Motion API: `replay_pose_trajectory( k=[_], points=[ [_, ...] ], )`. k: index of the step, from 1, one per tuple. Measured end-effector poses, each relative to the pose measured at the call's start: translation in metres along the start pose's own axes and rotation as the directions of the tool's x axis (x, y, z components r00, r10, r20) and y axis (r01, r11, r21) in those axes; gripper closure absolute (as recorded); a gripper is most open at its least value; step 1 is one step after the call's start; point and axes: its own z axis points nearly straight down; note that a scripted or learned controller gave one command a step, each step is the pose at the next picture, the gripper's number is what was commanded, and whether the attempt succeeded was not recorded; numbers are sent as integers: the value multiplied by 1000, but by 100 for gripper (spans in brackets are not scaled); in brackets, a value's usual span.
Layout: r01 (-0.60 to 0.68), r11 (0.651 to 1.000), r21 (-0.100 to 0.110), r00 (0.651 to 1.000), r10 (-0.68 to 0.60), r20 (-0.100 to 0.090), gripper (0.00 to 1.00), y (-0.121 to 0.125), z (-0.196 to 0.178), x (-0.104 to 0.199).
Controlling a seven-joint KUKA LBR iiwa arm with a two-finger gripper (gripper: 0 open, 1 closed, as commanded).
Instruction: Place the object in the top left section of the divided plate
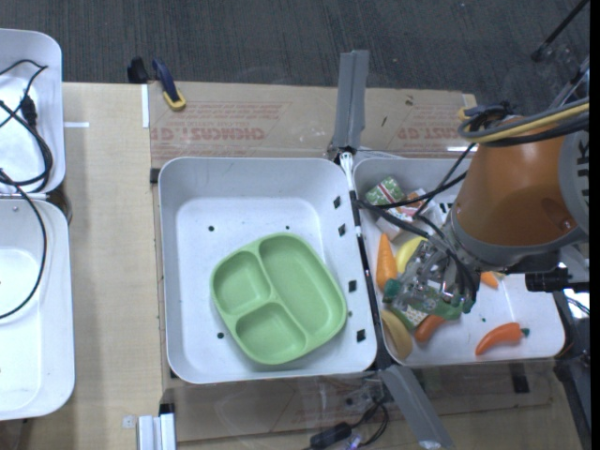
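Hanging low over the right bin [553, 340], the gripper [433, 284] sits in a heap of toy food: an orange carrot [385, 259] and a yellow piece [409, 250] just to its left, a green packet [419, 298] under it, another carrot [498, 337] apart at the right. Whether the gripper is wide, narrow or closed on anything I cannot tell; cables and the clutter hide its tips, so which object is meant stays unsettled too.

What the coming move turns on is plain enough: the plate [277, 298] lies to the gripper's left, in the left bin [187, 251], across the two bin walls that meet between them. The plate sits turned at a slant, with one long section along its right side and two small ones on its left. The upper small section [242, 287] is the likely target, on the plate's far side from the arm. So I judge the carry must lift clear of the walls, then run leftward past the long section before lowering.
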Motion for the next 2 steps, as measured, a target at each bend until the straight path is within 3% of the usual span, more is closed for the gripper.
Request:
replay_pose_trajectory(
  k=[1,2],
  points=[
    [5,1000,0,1000,-5,0,100,-71,38,-29],
    [63,998,-1,998,-63,4,100,-103,22,-43]
  ],
)
